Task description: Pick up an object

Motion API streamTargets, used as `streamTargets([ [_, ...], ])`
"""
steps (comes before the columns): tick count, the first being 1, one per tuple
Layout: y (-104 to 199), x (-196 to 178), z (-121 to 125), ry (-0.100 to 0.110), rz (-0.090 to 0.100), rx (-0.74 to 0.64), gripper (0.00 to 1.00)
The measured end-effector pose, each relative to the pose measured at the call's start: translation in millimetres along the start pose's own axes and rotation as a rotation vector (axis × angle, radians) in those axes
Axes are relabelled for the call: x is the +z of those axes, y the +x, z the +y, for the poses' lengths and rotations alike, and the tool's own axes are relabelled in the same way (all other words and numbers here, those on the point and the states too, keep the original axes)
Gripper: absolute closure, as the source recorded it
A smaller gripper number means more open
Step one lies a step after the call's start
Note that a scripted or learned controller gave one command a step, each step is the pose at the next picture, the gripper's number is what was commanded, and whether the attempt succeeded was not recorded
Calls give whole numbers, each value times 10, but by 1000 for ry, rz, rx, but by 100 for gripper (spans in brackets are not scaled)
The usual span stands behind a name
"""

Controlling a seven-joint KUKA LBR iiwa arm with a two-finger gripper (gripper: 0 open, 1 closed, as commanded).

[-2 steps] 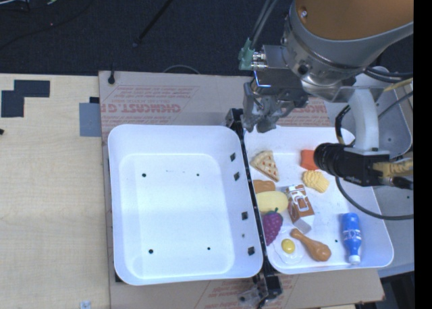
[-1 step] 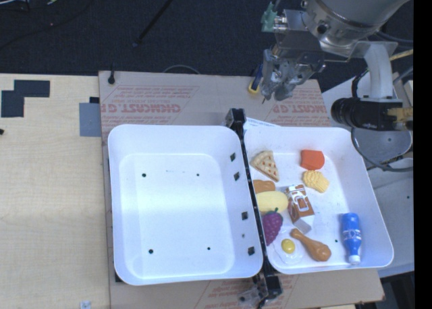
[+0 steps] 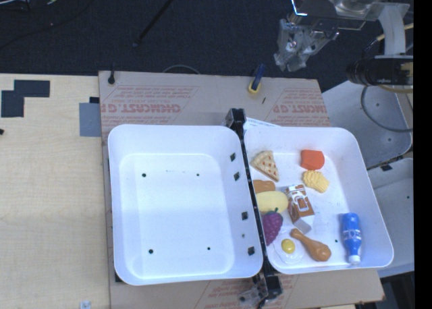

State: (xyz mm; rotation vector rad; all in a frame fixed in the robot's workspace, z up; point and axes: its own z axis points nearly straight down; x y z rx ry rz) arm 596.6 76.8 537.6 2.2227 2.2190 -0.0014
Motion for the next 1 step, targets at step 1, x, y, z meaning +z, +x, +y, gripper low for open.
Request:
streamTargets([
  [1,-435,1,426,1,0,0,100],
])
